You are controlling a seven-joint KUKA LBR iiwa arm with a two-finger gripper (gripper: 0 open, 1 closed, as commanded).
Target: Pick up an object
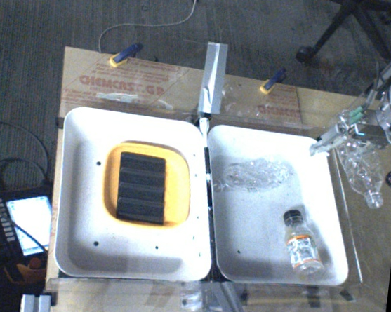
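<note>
My gripper (347, 143) hangs over the far right rim of the right bin (267, 263), below the grey wrist with its orange band. A clear plastic bottle-like object (363, 174) hangs from it, caught between the fingers and slanting down to the right across the bin's rim. On the right bin's floor lie a small clear bottle with a black cap (301, 247) near the front right and a crumpled clear plastic piece (255, 175) toward the back. A yellow-rimmed item with a black ridged centre (143, 186) sits in the middle of the left bin (72, 242).
A metal divider post (212, 83) stands at the back between the bins. Two blue-and-yellow clamps (125, 54) hold the board behind them. A device with a lit screen and cables (21, 219) lies on the floor at the left.
</note>
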